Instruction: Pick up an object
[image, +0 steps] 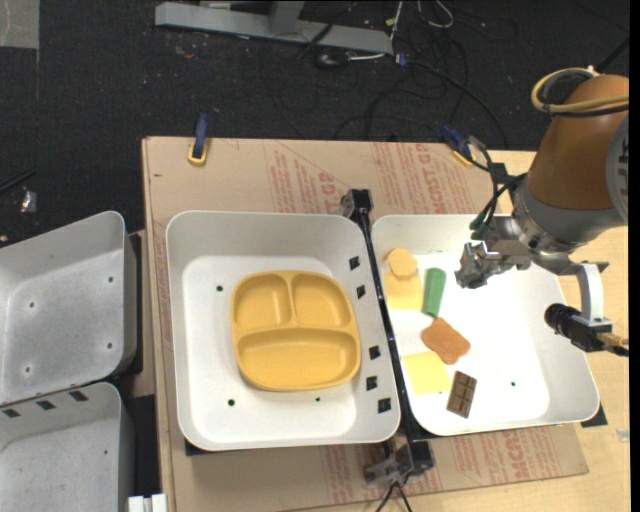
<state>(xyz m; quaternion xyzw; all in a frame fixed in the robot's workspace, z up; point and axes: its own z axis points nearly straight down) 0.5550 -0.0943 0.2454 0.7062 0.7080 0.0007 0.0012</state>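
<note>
Bench with two white bins: right bin (520, 400) holds green block (433, 291), orange pieces, brown bar, all unlifted; gripper (472, 268) hovers just beside block, finger state cannot be told; pick pending.

My pincer (472, 270) hangs over the right bin (520, 400), whose right half lies bare and open to me. The left strip is crowded: orange round piece (402, 263), green block (433, 291), orange slab (445, 340), yellow square (425, 372) and what looks like a chocolate bar (461, 393), close together. The yellow divided plate (296, 330) fills the left bin's (195, 300) middle.
</note>
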